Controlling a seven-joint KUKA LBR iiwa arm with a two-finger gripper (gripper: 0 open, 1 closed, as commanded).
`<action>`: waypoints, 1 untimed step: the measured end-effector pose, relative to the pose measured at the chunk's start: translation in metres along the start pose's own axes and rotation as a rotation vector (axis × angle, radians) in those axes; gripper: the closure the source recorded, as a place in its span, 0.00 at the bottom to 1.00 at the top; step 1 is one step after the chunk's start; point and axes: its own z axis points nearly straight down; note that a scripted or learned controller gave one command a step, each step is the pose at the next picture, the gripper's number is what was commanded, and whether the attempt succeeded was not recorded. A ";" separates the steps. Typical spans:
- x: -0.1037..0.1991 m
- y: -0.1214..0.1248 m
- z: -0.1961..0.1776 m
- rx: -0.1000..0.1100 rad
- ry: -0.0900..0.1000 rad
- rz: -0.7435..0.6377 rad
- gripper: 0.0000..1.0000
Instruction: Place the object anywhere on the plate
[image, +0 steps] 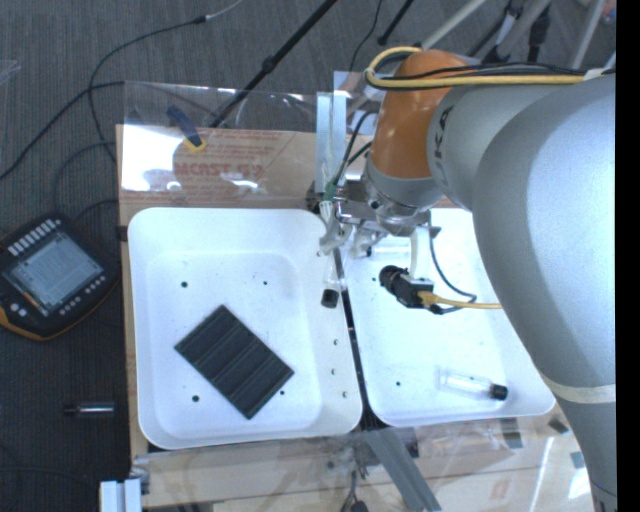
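Note:
A dark ribbed rectangular plate (235, 360) lies flat and turned at an angle in the left bin (160, 260), toward its front. A small clear tube with a black cap (472, 383) lies on its side near the front right corner of the right bin (400, 350). My gripper (331, 288) hangs from the orange-banded wrist over the ridge between the two bins, toward the back. It is well away from the tube and up and to the right of the plate. I see nothing held in it.
A black fitting with a yellow cable (407, 286) hangs beside the gripper over the right bin. A cardboard sheet (230, 160) lies behind the left bin. A teach pendant (50, 272) rests on the floor at left. The arm's grey body covers the right side.

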 end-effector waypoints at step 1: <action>0.046 0.036 -0.035 -0.003 0.000 -0.005 1.00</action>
